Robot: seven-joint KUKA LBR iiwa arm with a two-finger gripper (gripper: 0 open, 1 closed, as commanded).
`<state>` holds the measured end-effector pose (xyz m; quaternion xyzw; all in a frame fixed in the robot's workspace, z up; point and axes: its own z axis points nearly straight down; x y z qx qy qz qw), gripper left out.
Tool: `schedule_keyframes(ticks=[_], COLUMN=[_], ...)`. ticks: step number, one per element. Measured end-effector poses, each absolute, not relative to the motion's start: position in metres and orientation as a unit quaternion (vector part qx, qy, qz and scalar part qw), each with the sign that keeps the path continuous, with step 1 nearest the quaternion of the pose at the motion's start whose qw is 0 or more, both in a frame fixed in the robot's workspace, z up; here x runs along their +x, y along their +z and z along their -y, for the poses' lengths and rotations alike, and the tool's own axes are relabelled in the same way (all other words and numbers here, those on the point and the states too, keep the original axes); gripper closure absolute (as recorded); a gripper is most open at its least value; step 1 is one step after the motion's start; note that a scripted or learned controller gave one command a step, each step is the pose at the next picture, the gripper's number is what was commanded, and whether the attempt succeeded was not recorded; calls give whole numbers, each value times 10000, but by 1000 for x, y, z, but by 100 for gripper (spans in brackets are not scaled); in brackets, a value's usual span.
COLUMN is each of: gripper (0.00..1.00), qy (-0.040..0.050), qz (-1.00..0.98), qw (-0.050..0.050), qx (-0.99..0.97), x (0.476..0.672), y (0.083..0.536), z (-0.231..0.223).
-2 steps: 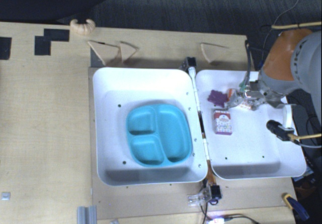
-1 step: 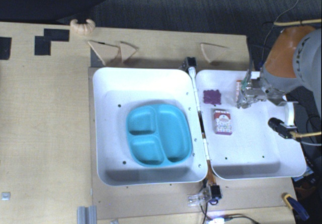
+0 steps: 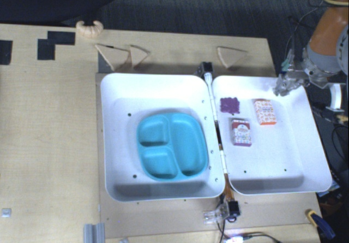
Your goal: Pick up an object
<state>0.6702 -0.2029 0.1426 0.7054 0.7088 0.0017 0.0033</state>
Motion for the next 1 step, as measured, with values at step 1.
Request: schedule_keyframes(ticks=[1], gripper=[0], qy=[14], qz=[-7091], qw=[23], qx=[7051], x=[670], y=[142], z=[202])
